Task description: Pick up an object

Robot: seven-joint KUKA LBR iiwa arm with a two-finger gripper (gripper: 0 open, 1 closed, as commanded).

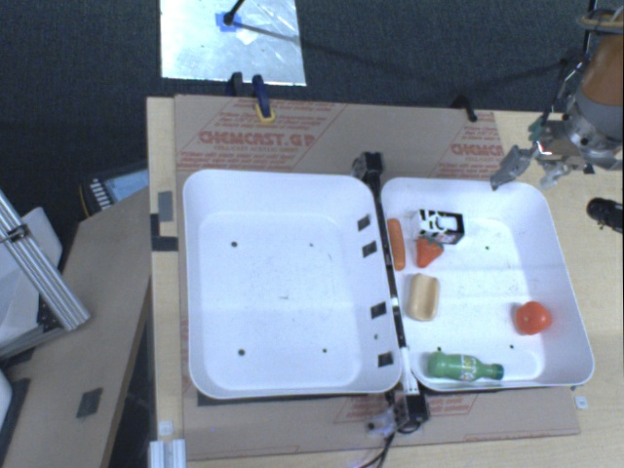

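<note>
Hand (534,164) hangs beside right bin (561,252) holding six objects.

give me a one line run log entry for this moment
gripper: open, above right bin's far rim | held: nothing | right bin: tomato, green bottle, carrot

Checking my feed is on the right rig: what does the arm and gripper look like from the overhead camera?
The arm enters at the upper right: an orange band, then a grey wrist section below it. The gripper is pale grey metal with slim fingers, hanging over the far right corner of the right bin. A thin dark rod rises beside the arm.
</note>
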